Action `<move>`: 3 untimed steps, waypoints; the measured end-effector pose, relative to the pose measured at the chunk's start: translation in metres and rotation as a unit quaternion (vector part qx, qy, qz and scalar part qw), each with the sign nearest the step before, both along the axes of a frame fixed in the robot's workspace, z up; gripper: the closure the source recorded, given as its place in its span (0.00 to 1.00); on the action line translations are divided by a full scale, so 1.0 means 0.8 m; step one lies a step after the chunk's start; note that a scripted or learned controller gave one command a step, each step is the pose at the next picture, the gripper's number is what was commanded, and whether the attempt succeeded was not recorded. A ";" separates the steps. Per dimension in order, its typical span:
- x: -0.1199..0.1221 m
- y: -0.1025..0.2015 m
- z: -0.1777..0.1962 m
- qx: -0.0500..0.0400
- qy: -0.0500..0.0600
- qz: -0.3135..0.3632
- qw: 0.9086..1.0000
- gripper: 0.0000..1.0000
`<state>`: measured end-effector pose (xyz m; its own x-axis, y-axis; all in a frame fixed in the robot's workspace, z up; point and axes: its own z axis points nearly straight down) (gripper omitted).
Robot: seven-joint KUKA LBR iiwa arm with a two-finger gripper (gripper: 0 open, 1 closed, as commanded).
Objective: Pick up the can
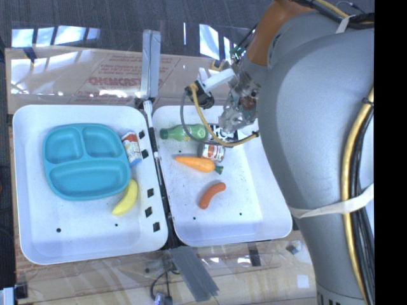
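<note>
Your gripper (230, 127) over the right bin (254, 196), just above the can (213, 151), carrot (196, 164) beside it, finger state unclear

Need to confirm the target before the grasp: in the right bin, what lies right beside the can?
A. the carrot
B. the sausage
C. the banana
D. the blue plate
A: the can lies in the right bin just above the carrot, nearly touching it.

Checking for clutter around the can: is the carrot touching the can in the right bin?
Cannot tell. In the camera view the carrot's leafy end meets the can, but overlap may hide a gap.
</note>
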<state>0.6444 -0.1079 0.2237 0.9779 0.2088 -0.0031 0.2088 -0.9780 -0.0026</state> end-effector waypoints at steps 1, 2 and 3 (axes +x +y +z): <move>0.000 0.000 0.000 0.000 0.000 0.000 1.000 0.00; -0.031 0.047 -0.041 0.000 0.002 0.008 1.000 0.00; -0.029 0.016 -0.167 0.001 0.002 -0.002 1.000 0.00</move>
<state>0.6213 -0.0949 0.0902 0.9788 0.2047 -0.0066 0.2047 -0.9788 -0.0051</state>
